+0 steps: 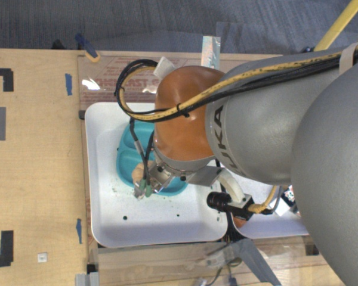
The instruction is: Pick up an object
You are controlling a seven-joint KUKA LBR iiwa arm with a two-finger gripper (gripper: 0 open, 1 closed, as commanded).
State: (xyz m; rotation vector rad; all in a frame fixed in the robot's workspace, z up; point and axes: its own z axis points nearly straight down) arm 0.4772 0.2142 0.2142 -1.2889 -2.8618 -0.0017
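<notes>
gripper (pixel 144 189) low over teal object (pixel 129 154), left bin (pixel 101 177).

Arm (pixel 268 118) covers most of the right bin (pixel 268 222) and runs off the frame's right edge. Teal object (pixel 126 154) in the left bin (pixel 101 177) partly hidden under the orange band (pixel 182 115); its shape unclear. Gripper (pixel 144 189) tip too small to read.
</notes>
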